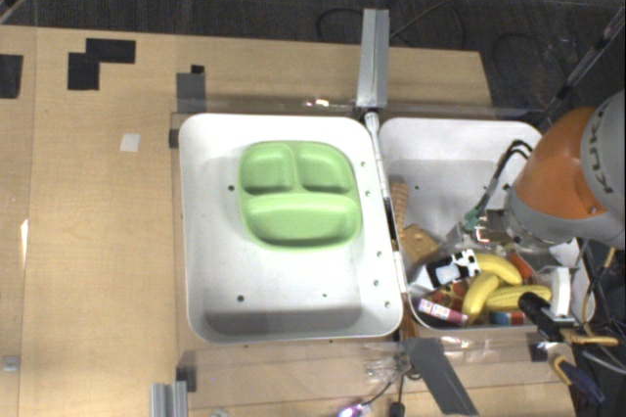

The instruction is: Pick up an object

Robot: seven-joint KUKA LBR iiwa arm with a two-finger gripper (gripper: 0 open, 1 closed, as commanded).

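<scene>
Camera view has the arm (pixel 567 175) low over the right bin (pixel 440 146), presumably hunting a pick among bananas (pixel 494 280) heaped lower right, its claw state impossible to tell.

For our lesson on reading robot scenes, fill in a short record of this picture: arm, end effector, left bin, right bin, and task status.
arm: grey with orange band, reaching in from the right over the right bin
end effector: low over the pile in the right bin; fingers hidden
left bin: holds a green divided plate, lying flat
right bin: bananas among mixed small items crowded at the near end
task status: no object seen lifted yet
</scene>
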